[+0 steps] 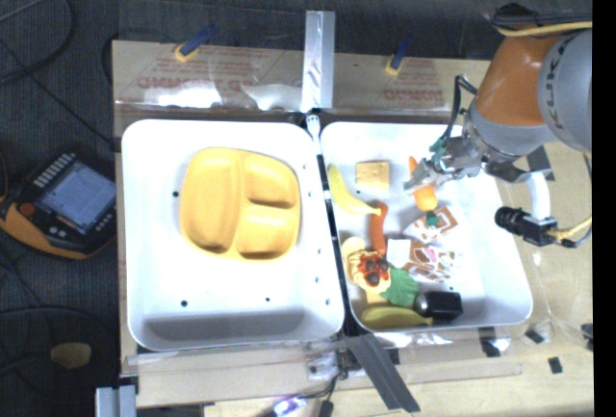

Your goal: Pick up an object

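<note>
My gripper (430, 170) hangs low over the upper right part of the right bin (500, 285), reaching in from the right. Just below its tip lies a small orange object (424, 198); whether they touch is unclear. Left of it lie a tan square block (373, 174), a yellow banana (345, 198) and a thin orange-red stick (377, 227). Nearer the front lie patterned packets (430, 244), a round pizza-like toy (365, 266), a green toy (399, 286), a black object (443, 304) and another yellow piece (390, 317).
The left bin (154, 309) holds a yellow divided plate (239, 203). A metal divider (319, 59) runs between the bins at the back. A handheld device (72, 198) lies on the floor at the left. The arm's orange band (510, 83) stands above the right bin's far corner.
</note>
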Controlling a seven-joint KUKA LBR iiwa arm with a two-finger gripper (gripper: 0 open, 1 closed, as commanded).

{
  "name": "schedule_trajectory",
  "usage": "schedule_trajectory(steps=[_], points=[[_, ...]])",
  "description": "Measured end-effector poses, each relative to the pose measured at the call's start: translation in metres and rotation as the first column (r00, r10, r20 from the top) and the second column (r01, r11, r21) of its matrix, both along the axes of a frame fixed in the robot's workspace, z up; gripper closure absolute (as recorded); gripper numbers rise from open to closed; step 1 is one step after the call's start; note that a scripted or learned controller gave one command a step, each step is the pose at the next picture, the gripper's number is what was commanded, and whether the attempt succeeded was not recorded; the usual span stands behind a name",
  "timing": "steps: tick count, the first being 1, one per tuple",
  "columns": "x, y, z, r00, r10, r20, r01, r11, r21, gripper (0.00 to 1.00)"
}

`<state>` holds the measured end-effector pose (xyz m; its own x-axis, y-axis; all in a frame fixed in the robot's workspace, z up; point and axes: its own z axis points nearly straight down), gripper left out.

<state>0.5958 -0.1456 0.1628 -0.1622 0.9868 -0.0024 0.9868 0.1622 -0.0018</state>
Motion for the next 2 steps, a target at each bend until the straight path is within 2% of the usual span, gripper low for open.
schedule_trajectory(steps=[1, 2], points=[[0.004, 0.0, -0.018, 0.988, 0.153, 0.0, -0.153, 0.988, 0.001, 1.0], [0.03, 0.026, 0.033, 0.996, 0.09, 0.001, -0.09, 0.996, 0.002, 1.0]])
